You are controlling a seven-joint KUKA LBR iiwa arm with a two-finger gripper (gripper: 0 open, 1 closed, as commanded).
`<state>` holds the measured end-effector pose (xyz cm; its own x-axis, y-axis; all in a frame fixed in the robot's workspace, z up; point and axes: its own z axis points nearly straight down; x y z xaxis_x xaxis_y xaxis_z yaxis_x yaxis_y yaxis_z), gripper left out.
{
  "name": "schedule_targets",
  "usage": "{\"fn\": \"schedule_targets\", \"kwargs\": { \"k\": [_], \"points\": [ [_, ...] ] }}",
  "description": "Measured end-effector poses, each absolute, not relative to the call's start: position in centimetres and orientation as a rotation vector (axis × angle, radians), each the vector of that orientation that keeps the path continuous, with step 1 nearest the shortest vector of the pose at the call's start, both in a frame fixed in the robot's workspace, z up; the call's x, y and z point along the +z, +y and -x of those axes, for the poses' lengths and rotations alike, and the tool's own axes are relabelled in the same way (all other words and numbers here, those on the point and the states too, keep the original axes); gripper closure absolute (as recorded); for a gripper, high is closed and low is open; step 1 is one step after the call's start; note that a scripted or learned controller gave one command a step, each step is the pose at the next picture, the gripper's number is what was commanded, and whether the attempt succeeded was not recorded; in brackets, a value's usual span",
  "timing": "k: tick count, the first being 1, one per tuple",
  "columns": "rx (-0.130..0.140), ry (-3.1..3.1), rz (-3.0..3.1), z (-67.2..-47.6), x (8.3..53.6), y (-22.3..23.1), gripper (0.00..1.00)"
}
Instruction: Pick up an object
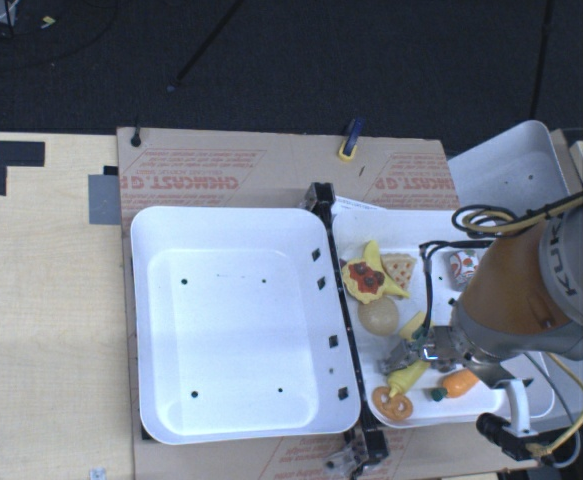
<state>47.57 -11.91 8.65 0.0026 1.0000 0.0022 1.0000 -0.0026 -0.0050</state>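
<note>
My gripper (414, 352) is low in the right bin (426, 236), near its front left part, at the end of the grey and orange arm (516, 293) that reaches in from the right. A yellow banana-like piece (407, 376) lies right below it, touching or almost touching. A beige ball (378, 317) sits just to its upper left. Farther back are a yellow and red toy (367, 277) and a pizza slice (400, 268). A pretzel-like ring (392, 405) and an orange carrot (459, 383) lie by the front rim.
The left bin (161, 238) stands beside the right one, with a black divider (336, 308) between them. A small white and red item (462, 265) lies at the back of the right bin, partly behind the arm's cables (486, 218).
</note>
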Motion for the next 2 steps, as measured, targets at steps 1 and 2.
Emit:
{"fn": "schedule_targets", "kwargs": {
  "k": [1, 2],
  "points": [
    [0.001, -2.209, 2.229, -47.8, 9.8, -12.2, 1.0],
    [-0.017, -2.24, 2.214, -57.3, 19.3, -4.6, 1.0]
  ]
}}
